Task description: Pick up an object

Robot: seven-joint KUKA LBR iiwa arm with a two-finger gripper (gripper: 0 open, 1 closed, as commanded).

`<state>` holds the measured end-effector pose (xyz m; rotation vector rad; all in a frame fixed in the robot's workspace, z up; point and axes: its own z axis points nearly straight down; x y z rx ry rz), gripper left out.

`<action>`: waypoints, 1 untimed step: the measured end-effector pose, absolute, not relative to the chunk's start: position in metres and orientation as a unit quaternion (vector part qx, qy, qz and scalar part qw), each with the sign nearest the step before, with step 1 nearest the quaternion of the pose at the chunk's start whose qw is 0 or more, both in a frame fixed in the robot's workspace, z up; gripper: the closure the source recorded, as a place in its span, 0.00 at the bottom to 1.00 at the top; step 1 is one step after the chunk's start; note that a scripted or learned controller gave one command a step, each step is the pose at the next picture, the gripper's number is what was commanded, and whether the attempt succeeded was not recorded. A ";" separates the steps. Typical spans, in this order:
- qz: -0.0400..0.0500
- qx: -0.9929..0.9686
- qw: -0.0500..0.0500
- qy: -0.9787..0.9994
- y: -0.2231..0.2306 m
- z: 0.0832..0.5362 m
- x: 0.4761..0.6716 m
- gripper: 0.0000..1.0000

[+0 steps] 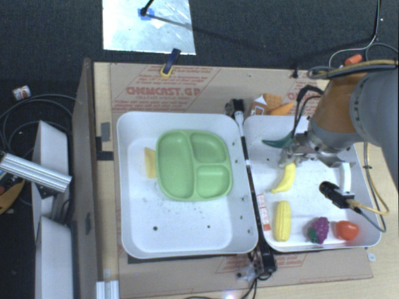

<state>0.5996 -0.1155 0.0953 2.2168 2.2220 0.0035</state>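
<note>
Two bins: white, side by side on the bench, the left bin (134, 229) and the right bin (265, 132).
Left bin contents: a green divided plate (193, 166) near the middle, with a yellow block (150, 162) touching its left edge and partly tucked under it.
Right bin, front row: a corn cob (282, 220), a purple grape bunch (318, 229) and a tomato (346, 230), set apart from one another along the near wall.
Likely target: the banana (286, 177), lying tilted in the right bin's left half, just below the gripper (293, 153).
Gripper state: cannot tell how far the jaws stand apart; nothing is visibly between them, so I would not call the banana held.
Step advice: judging by the layout, descend straight over the banana's middle and close across its narrow width, keeping clear of the divider between the bins.
Hard to read: a dark teal object (276, 142) beside the wrist is partly covered; an orange item (274, 106) behind the bin is unidentifiable.
</note>
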 end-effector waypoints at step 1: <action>0.003 0.703 0.001 0.711 -0.038 0.190 0.547 1.00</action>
